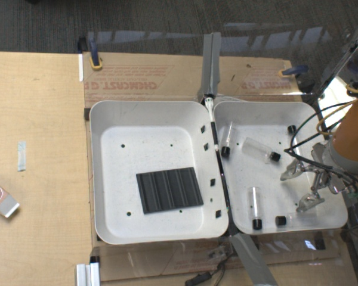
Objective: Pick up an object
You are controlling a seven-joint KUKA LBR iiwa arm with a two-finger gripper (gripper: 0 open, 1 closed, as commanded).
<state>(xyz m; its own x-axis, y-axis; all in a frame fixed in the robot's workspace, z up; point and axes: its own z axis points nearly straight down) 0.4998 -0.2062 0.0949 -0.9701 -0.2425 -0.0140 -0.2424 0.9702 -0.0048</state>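
Metal gripper (299,187) with fingers spread over right bin (322,222), holding nothing; arm cut off at 3 o'clock; clear tubes (255,200) hard to resolve

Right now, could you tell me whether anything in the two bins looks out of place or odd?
Nothing stands out. The black ridged panel lies flat in the left bin; clear tubes lie scattered in the right bin.
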